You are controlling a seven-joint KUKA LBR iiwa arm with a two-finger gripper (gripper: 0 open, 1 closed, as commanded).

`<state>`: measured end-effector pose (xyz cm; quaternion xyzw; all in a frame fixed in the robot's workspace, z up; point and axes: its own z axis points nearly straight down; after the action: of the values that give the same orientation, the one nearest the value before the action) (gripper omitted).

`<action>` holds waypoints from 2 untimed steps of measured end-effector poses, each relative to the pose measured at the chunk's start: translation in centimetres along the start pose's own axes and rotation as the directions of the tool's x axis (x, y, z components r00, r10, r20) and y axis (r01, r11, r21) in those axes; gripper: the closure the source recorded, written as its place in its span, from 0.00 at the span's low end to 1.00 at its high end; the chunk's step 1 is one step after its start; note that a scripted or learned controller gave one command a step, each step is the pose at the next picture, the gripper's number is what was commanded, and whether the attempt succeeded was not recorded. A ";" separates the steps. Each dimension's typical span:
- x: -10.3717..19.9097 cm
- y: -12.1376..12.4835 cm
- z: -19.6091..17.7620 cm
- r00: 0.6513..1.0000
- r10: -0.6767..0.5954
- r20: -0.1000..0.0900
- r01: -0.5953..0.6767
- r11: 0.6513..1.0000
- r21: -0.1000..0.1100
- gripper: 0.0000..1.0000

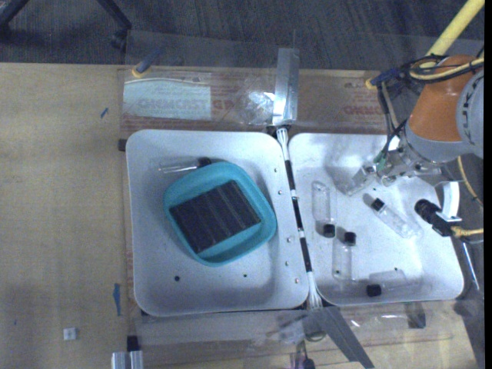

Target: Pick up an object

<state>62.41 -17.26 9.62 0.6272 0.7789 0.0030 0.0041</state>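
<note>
Clear black-capped vial [390, 216] lying flat, pointing diagonally, right bin [430, 279]

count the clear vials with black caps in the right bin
4 plain: one upper middle, one lower middle, one right of centre, one by the front edge. A fifth may sit under the gripper.

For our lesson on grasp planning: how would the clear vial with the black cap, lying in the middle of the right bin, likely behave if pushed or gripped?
The clear vial looks cylindrical and lies on its side, so a push would probably roll it across the right bin. Its transparent, smooth-looking wall suggests it may slip. It appears small and hollow, so likely light.
</note>
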 end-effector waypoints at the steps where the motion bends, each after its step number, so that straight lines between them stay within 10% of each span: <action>1: 0.4 -3.7 0.8 1.000 -0.009 -0.001 0.009 1.000 0.002 0.00; 2: -3.2 -3.6 0.8 0.999 0.043 -0.010 -0.043 0.999 0.001 0.00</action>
<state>59.56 -21.16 8.84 0.6438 0.7652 0.0056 -0.0001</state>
